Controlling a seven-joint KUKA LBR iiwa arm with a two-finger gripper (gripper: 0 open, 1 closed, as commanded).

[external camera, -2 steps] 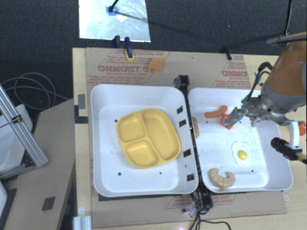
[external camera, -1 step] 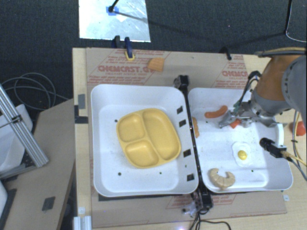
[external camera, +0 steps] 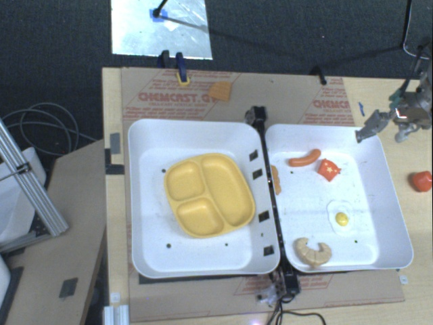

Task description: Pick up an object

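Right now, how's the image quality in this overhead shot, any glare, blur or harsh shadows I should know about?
Camera view: lighting is bright and even, with soft shadows inside the white bins; the silvery sheet at the top shows patchy glare; the pincer at the right edge looks slightly blurred and hard to read; the yellow tray and the toy sausage are fairly sharp.

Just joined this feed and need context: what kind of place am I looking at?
Likely a robotics lab test bench, not a kitchen: two white bins on taped cardboard, toy food such as a sausage and fried egg, a yellow divided tray, and loose cables.
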